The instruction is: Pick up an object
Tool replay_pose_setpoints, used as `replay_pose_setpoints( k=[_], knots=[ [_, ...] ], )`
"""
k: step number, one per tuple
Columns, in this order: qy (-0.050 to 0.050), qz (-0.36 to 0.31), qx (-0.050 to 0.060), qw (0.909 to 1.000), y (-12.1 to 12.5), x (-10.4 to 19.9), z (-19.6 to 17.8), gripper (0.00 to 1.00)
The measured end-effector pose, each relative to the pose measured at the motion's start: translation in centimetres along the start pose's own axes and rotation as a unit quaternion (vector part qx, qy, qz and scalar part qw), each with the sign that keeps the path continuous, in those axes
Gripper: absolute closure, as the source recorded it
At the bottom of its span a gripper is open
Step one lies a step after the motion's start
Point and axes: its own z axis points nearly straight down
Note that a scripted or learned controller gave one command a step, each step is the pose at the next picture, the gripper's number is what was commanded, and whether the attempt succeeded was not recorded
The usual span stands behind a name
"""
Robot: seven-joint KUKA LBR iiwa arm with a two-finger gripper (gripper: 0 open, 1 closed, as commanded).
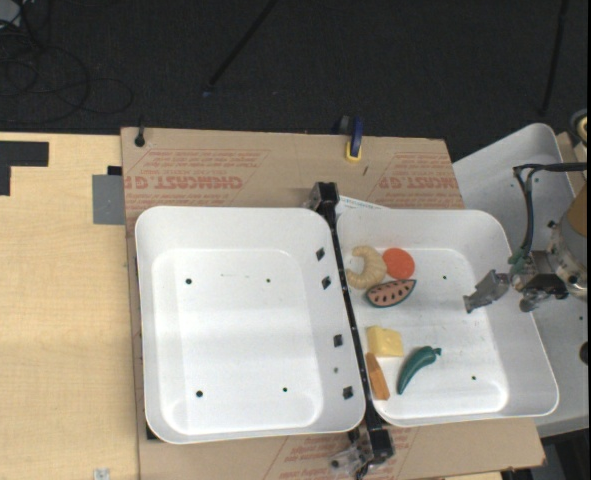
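Six toys (390, 292) in right bin (520, 388), left of hand (487, 293); grip state unclear.

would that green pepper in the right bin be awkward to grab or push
The green pepper looks like a small toy, so probably light and stiff. Its curved, tapered shape may let it pivot or slide out of a pinch. It lies apart from the yellow block, so a push should move it alone on the smooth right bin.
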Motion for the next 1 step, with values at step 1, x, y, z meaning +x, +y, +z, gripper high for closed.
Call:
replay_pose_setpoints(
  k=[1],
  knots=[
    [0.0, 0.0, 0.001, 1.0, -0.02, -0.1, -0.98, 1.0]
  ],
)
